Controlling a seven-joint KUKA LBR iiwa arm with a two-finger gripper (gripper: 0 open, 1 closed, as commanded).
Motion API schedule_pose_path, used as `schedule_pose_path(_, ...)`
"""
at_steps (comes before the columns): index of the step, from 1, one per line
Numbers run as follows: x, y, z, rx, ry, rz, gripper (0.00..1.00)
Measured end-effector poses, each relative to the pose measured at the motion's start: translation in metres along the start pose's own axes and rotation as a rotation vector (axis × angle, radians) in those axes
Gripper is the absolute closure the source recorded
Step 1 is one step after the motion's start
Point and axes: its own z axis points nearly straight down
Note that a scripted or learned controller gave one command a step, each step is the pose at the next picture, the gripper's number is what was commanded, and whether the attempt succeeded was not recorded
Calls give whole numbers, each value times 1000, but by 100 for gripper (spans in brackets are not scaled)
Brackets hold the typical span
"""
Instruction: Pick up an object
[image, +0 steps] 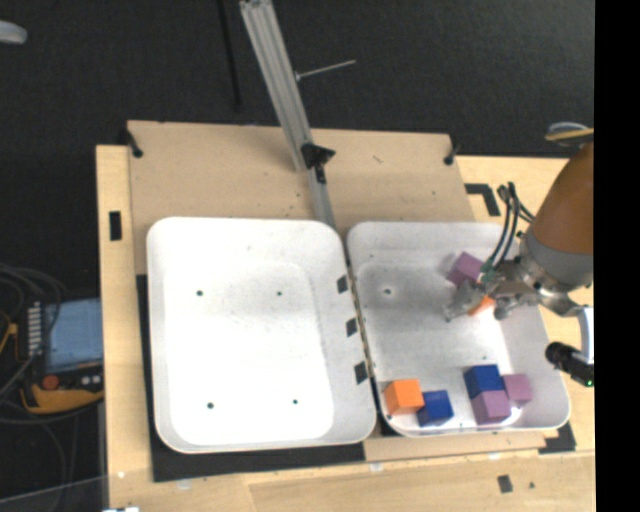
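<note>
The gripper (472, 303) hangs low over the far part of the right bin (400, 300), its tips just beside a purple block (466, 267) and next to a small orange piece (482, 306); whether it is spread or closed cannot be told, and nothing is visibly held. The purple block, the likeliest target, looks like a small rigid cube, probably light wood or foam, with flat matte faces that should grip well if taken across two opposite sides. Along the near edge of the same bin lie an orange cube (404, 395), a blue cube (436, 407), a larger blue block (483, 380) and two more purple cubes (491, 405) (517, 388), packed close together. The left bin (245, 330) is smooth white plastic with rounded corners, resting on a pale wooden bench (220, 170).
</note>
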Motion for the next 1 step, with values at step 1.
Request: schedule_pose_path(1,-7,-9,49,0,0,0,0)
